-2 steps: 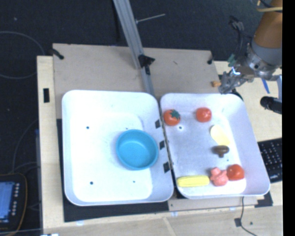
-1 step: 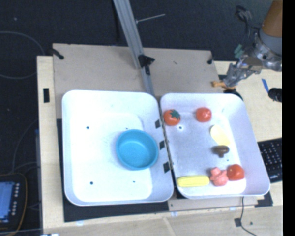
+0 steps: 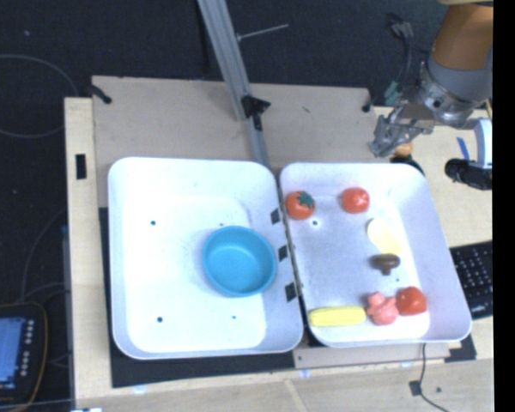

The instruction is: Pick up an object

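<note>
My gripper (image 3: pixel 393 144) hangs above the far edge of the right bin (image 3: pixel 438 230), and something small and orange-brown (image 3: pixel 402 152) sits between its fingers. Below me in that bin lie two red tomatoes (image 3: pixel 354 200), one with a green top (image 3: pixel 299 204), a pale yellow piece (image 3: pixel 383 233), a brown mushroom-like item (image 3: pixel 385 263), a yellow banana (image 3: pixel 336 317), a pink toy (image 3: pixel 380 308) and a red one (image 3: pixel 411 300). The left bin (image 3: pixel 137 230) holds a blue bowl (image 3: pixel 238 260).

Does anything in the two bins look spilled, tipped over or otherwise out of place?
Nothing stands out. The blue bowl sits upright in the left bin, and the small items, such as the yellow piece, lie apart inside the right bin.
</note>
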`<state>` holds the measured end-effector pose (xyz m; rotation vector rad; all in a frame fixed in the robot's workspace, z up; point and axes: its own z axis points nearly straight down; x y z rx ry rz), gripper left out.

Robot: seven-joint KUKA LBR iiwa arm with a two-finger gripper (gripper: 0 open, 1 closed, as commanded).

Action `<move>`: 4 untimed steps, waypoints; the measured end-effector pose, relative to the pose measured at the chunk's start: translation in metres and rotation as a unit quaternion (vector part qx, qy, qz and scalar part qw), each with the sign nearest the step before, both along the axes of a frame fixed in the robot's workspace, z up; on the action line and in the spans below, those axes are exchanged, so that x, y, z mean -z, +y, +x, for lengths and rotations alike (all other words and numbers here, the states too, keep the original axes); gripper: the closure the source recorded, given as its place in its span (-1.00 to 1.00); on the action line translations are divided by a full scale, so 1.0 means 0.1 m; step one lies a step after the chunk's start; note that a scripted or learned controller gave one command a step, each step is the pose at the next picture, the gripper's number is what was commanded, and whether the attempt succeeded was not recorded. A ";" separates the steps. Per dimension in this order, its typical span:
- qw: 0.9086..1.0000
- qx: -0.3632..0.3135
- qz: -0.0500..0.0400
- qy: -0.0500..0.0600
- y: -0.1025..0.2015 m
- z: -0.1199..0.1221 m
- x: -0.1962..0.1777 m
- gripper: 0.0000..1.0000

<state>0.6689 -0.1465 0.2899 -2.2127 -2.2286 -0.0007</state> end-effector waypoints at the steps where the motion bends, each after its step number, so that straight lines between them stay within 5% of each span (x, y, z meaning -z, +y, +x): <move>1: 1.000 -0.001 0.001 0.000 0.52 -0.05 -0.03 1.00; 4: 1.000 -0.001 0.000 0.003 2.12 -0.31 0.24 1.00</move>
